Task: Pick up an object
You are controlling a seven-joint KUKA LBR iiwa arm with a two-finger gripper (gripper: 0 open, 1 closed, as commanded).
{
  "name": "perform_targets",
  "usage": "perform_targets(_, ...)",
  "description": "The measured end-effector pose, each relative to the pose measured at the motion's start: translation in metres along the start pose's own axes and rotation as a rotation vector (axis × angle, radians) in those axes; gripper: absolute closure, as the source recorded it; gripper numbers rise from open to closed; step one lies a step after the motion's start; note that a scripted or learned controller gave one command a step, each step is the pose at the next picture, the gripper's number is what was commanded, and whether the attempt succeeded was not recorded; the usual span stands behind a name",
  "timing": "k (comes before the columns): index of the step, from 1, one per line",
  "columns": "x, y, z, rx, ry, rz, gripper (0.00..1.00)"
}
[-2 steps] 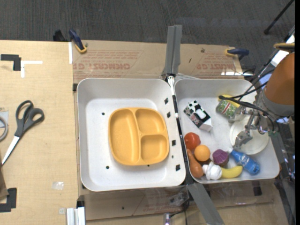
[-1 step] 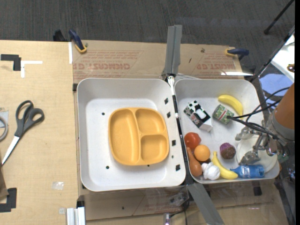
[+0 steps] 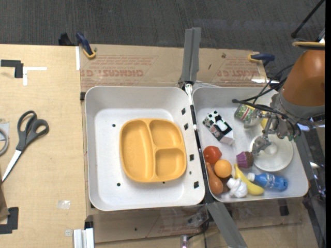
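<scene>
My arm [image 3: 305,79] comes in from the right, orange band above the wrist, and my fingers [image 3: 262,143] hang over the right bin [image 3: 300,190], just above the near edge of a white dish [image 3: 276,159]. How wide they stand I cannot tell; cables and wrist hardware clutter that spot, and I see nothing clearly caught between them.

Right bin contents: a purple item [image 3: 244,159] just left of the white dish, close to my fingers. A red tomato-like ball [image 3: 212,153] and an orange ball [image 3: 223,168] lie beside each other toward the bin's left wall, with a brown oblong piece [image 3: 215,183] below them. A yellow banana [image 3: 249,184] lies along the front, next to a white lump [image 3: 238,188] and a blue bottle [image 3: 271,181]. A black-and-white toy [image 3: 217,125] lies farther back on the left. A greenish crumpled item [image 3: 247,112] lies at the back near my wrist.

Left bin [image 3: 98,138]: a yellow divided plate [image 3: 153,150], three compartments, roughly centred.

On the table [image 3: 41,87] well left of both bins, scissors [image 3: 23,136].
</scene>
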State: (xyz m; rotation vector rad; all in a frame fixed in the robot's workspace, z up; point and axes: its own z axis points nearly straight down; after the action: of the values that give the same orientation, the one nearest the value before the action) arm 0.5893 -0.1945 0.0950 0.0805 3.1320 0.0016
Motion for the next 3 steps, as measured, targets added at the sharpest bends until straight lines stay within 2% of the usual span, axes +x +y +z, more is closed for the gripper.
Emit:
perform_targets(1,-0.056,-0.009,0.006,-0.006,0.074,0.268,0.0)
perform_targets(2,0.012,-0.028,0.001,0.002,0.004,0.305,0.0)
perform_targets(3,0.009,0.012,0.002,0.003,0.005,0.477,0.0)
